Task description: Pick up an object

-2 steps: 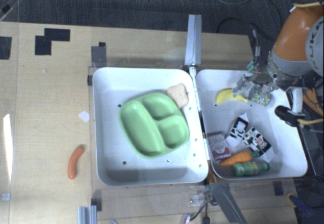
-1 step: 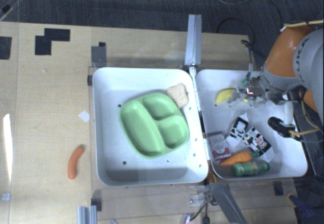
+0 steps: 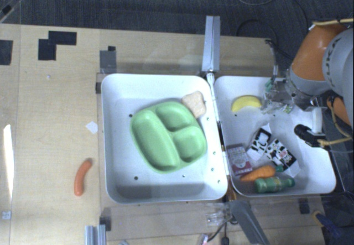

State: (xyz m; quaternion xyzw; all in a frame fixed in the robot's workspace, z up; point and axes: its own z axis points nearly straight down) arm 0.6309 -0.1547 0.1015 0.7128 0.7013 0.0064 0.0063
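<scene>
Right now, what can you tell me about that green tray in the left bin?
The green tray is a pale green, plastic-looking divided plate with three compartments and rounded corners. It lies flat, turned at an angle, near the middle of the left bin. Its compartments hold nothing. A tan, bread-like piece sits against its upper right edge.

A pale wooden bench (image 3: 50, 128) carries two shallow white bins side by side, the left bin (image 3: 110, 144) and the right bin (image 3: 326, 180), separated by a metal rail (image 3: 211, 45). An orange sausage-shaped toy (image 3: 82, 177) lies directly on the bench, left of the bins, near black markers (image 3: 55, 43).
</scene>
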